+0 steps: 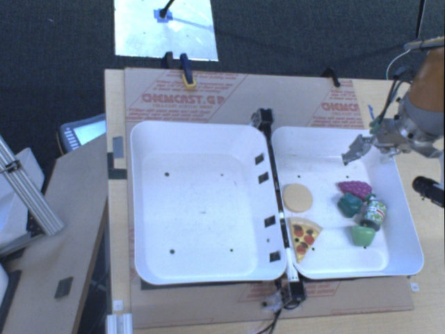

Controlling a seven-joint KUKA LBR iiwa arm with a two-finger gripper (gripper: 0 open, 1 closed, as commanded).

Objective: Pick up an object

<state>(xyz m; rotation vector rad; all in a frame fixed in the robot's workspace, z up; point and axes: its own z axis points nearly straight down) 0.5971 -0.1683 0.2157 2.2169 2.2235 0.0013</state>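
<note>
Grey gripper (358,149), its grasp state unclear, hovers above the right bin (327,266); next likely descends toward the grapes (355,187).

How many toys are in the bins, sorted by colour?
Tan: 1, the round cookie
Purple: 1, the grapes
Teal: 1, the teal toy
Green: 1, the green toy
Many colours: 2, the pizza slice and the little bottle
Total: 6, all in the right bin
</note>
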